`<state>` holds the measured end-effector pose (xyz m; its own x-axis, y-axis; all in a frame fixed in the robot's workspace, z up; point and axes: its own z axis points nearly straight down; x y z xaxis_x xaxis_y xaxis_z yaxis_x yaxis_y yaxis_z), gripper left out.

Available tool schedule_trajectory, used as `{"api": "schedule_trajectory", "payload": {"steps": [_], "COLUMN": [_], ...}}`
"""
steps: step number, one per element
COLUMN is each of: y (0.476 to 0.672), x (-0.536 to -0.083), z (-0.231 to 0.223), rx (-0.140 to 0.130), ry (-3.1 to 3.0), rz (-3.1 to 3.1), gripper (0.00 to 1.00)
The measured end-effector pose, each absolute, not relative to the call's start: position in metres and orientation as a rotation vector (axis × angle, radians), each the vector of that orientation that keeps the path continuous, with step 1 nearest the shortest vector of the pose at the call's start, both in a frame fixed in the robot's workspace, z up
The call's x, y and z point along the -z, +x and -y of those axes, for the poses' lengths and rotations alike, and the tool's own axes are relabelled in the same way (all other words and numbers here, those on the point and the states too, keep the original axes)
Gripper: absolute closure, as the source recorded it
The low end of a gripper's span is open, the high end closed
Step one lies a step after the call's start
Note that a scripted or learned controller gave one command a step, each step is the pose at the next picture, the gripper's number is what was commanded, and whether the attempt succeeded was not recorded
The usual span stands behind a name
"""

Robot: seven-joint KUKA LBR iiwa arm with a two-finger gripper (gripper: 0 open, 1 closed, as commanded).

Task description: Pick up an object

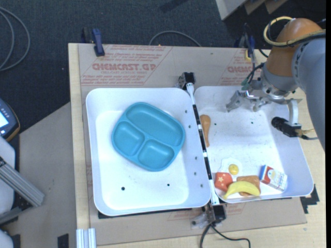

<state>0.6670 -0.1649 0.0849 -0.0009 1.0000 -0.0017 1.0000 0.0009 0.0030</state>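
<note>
Nearest the camera, in the front corner of the right bin (289,154): a small heap of toy food. A yellow banana (242,189) at the very front of that bin, a brown piece (249,180) touching it from behind, a red piece (223,180) just to the left, a little yellow ball (233,169) behind those, and a small red and white carton (272,177) on the right side. All loose, nothing lifted.

Further back, against the left wall of the right bin: an orange-brown carrot-like piece (206,126), on its own.

On the other side of that wall, in the left bin (98,154): a blue tray (148,136) with three hollows.

At the far end of the right bin: the pincer (246,100), low over the bin floor, well apart from the heap. Fingers (231,104) spread, nothing between them.

Behind it, above the bin's far right corner: the grey arm with its orange band (289,35).

Beyond the bins: the brown worktop (134,61).

Task looks barely begun. No object grabbed yet. Left to do: pick one thing, move over it, pinch, lift.
</note>
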Motion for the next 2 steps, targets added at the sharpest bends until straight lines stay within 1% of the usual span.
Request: {"api": "schedule_trajectory", "payload": {"steps": [1,2], "y": [0.667,0.621], "x": [-0.085,-0.110], "z": [0.178,0.145], "rx": [0.000,0.001], "ry": [2.219,2.223], "rz": [-2.218,-2.224], "gripper": [0.00,0.00]}}
